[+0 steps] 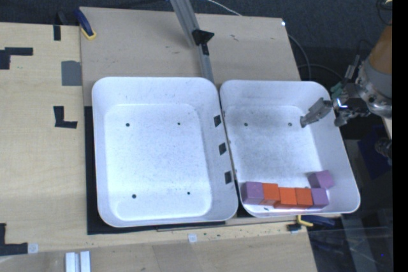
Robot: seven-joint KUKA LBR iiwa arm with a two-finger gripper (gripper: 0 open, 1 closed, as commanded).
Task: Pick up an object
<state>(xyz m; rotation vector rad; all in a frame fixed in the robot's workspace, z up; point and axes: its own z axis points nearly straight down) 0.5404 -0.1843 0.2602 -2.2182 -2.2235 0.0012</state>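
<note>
A row of small blocks lies along the near wall of the right bin (pixel 268 83): a purple block (pixel 254 192) at the left end, orange blocks (pixel 287 195) in the middle, and a purple block (pixel 320 198) at the right end. Another purple block (pixel 322 178) sits just behind that end. My gripper (pixel 326 113) hangs over the bin's far right corner, well behind the blocks. It is open, one grey finger (pixel 313 113) is splayed out to the left, and nothing is between the fingers.
The left bin (pixel 97 93) adjoins the right one. A slanted metal pole (pixel 182 3) rises behind the seam between the bins. A blue and yellow clamp (pixel 86 25) lies at the board's far left corner, and another clamp (pixel 312 221) sits below the right bin.
</note>
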